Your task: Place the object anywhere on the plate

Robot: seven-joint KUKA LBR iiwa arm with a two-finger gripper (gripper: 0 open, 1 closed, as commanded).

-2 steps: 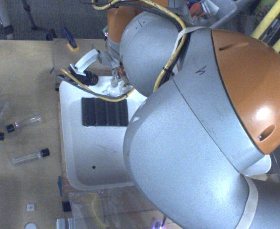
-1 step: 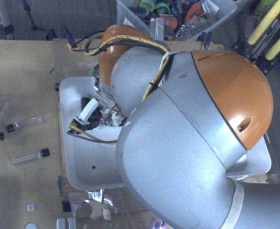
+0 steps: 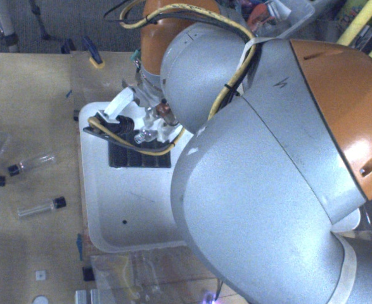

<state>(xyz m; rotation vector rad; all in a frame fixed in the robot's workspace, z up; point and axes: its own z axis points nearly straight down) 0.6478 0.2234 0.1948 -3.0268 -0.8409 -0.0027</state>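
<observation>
The grey arm with its orange band covers most of the camera view and reaches down into the far end of a white bin (image 3: pixel 103 227). My gripper (image 3: pixel 149 130) hangs there, just above a flat black rectangular thing (image 3: pixel 139 158) that lies on the bin floor. A small reddish-brown part (image 3: pixel 165 111) shows at the wrist, and I cannot make out whether it is an object. The arm hides the right part of the bin and everything beyond it.
Several clear vials with black caps (image 3: pixel 43 206) lie on the wooden bench left of the bin. A blue clamp (image 3: pixel 96 59) sits at the bench's far edge. A tiny dark speck (image 3: pixel 124 221) marks the bin floor. Clutter stands behind the bench at top right.
</observation>
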